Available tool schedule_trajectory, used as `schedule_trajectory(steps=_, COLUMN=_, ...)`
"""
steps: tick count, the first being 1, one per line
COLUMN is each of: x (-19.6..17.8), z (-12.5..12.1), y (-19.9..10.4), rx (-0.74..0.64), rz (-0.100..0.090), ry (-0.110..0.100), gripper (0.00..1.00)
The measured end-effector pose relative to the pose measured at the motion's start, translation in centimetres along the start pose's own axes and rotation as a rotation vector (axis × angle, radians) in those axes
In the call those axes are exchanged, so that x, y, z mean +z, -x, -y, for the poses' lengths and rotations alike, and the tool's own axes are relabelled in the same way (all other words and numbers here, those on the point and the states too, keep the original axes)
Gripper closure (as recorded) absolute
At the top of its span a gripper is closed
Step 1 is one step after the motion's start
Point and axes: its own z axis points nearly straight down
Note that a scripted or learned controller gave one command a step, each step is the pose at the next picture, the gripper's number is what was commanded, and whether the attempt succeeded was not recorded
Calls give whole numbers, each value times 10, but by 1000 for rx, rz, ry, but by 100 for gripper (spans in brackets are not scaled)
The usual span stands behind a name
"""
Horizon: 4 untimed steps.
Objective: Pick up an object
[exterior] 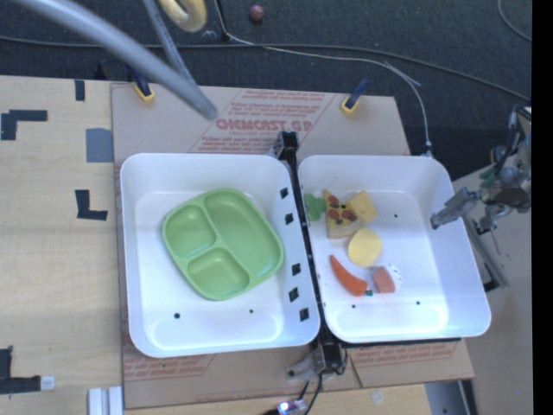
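The right bin (432, 314) holds several toy foods. A small green piece (314, 204) lies near the divider, with a pizza-like slice (340, 216) and a yellow wedge (362, 206) beside it. Below them sit a round yellow piece (365, 247), an orange carrot (348, 277) and a pink-red piece (383, 279). My gripper (464, 210) hangs over the right rim of this bin, to the right of all the foods and apart from them. Nothing shows in its grasp.
A green divided plate (223, 242) lies in the left bin (143, 318). A black divider (298, 232) runs between the bins. Yellow clamps (143, 92) (350, 104) hold the cardboard sheet at the back. A cable (380, 63) runs across the dark floor behind.
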Motion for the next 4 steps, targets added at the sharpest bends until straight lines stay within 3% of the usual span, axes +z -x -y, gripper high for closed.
schedule_trajectory(steps=1, x=-5, z=-2, y=0, rx=-3, rz=3, ry=10, gripper=0)
schedule_trajectory(steps=4, x=165, z=3, y=-7, rx=-3, rz=1, ry=5, gripper=0)
